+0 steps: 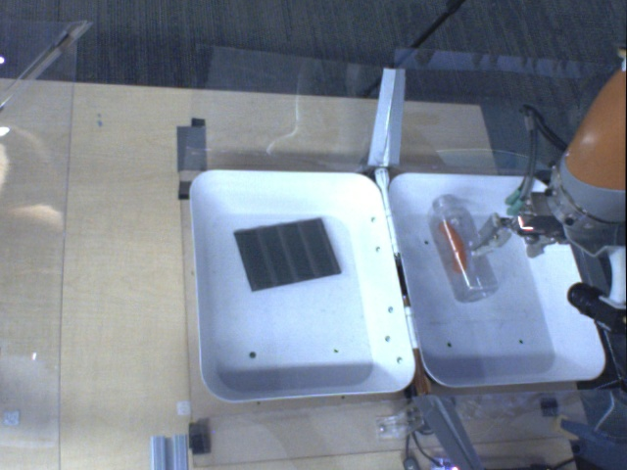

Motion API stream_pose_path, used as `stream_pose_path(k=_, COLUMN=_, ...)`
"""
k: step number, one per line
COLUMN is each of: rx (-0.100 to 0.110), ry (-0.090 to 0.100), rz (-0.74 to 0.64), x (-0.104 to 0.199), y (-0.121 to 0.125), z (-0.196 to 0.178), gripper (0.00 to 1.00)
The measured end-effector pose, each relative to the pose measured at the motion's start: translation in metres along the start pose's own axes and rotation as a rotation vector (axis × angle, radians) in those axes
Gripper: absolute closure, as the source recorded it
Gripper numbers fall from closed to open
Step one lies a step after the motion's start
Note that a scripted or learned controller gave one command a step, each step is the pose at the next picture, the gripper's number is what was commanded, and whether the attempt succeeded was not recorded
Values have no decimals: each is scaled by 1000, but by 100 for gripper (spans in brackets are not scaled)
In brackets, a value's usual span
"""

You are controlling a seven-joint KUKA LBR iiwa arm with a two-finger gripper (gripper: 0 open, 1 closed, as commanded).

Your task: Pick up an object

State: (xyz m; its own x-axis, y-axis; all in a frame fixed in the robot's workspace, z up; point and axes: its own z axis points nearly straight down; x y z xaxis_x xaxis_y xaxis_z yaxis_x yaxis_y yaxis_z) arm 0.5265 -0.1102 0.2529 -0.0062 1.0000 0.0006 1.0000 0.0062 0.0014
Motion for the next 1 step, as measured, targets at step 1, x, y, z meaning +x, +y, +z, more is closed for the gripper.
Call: stream_pose_path(k=1, rx=-27, ry=-9, rz=-91, x=16, y=74, z=109, gripper=0)
